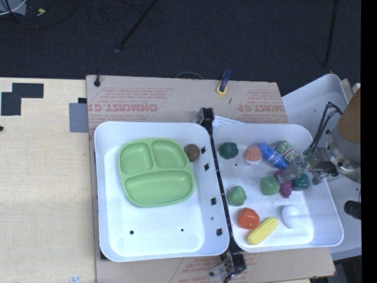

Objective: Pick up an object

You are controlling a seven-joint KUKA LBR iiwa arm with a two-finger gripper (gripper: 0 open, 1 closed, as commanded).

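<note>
On the desk point(41, 175), seen from the camera above, two shallow white bins sit side by side on a sheet of printed cardboard point(177, 102). The left bin point(156, 234) holds a green divided plate point(156, 171) in its upper half, and a small brown ball point(192, 152) lies just beside the plate's upper right corner, near the wall between the bins. The right bin point(318, 229) holds a scatter of toy food: a dark green piece point(228, 150) near the top left, a pink and orange piece point(253, 154) next to it, a blue bottle point(272, 155) lying tilted, and a green patterned packet point(287, 150) just to its right. Lower down lie a green pepper-like piece point(236, 194), a green block point(270, 185), a purple grape cluster point(284, 187), a teal piece point(301, 182), a red tomato point(248, 218), a yellow corn cob point(262, 230) and a white egg point(290, 215). The arm enters from the right, and the gripper point(310, 168) sits low at the right edge of that bin, near the teal piece and the grapes; whether it is open or closed cannot be told, and nothing can be seen clamped in it.
</note>
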